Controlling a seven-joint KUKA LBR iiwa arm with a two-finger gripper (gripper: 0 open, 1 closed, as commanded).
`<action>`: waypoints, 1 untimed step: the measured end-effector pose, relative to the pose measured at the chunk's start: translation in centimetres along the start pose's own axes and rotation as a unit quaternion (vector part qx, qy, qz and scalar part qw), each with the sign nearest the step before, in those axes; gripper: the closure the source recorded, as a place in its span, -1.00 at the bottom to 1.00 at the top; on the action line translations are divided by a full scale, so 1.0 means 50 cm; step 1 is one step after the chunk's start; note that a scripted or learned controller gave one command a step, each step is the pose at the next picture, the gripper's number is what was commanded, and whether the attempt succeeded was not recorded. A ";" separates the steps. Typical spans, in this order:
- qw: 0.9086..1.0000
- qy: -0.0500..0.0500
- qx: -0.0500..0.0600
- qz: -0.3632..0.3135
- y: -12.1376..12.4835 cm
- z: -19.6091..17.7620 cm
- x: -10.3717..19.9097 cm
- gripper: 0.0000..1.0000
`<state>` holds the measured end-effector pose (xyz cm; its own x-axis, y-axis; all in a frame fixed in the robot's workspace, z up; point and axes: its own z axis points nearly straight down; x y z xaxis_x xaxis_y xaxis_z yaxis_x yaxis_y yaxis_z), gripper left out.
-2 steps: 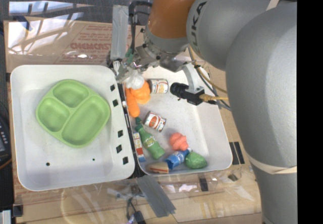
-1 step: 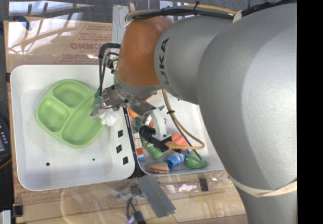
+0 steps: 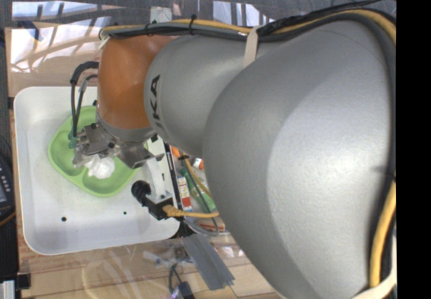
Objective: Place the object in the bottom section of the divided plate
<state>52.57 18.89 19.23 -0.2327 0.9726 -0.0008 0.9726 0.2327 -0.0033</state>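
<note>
White crumpled object (image 3: pixel 101 168) on green divided plate (image 3: pixel 64 156): seems light, soft; best pinched mid-body. Gripper (image 3: pixel 86 149) just above; finger state indeterminate.

**Clearance over the left bin: obstructed at the plate, open along the bin's outer floor**

The arm (image 3: pixel 289 122) spans the right and centre of the view and covers the right bin entirely, so no passage can be judged there. Its wrist and the gripper (image 3: pixel 91 146) stand directly over the green divided plate (image 3: pixel 64 156), blocking the plate's upper and middle sections from above; black hoses (image 3: pixel 77 82) loop out beside the wrist on its upper left. A white object (image 3: pixel 102 168) occupies the plate's lower section. Bare floor of the left bin (image 3: pixel 40 217) is exposed to the left of and below the plate, up to the bin's raised rim.
</note>
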 end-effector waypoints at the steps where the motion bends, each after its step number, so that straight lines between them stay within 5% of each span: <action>1: 1.000 0.000 0.000 0.001 0.000 0.000 -0.003 -1.00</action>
<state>52.61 18.77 19.23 -0.2304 0.9731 -0.0013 0.9731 0.2304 -0.0029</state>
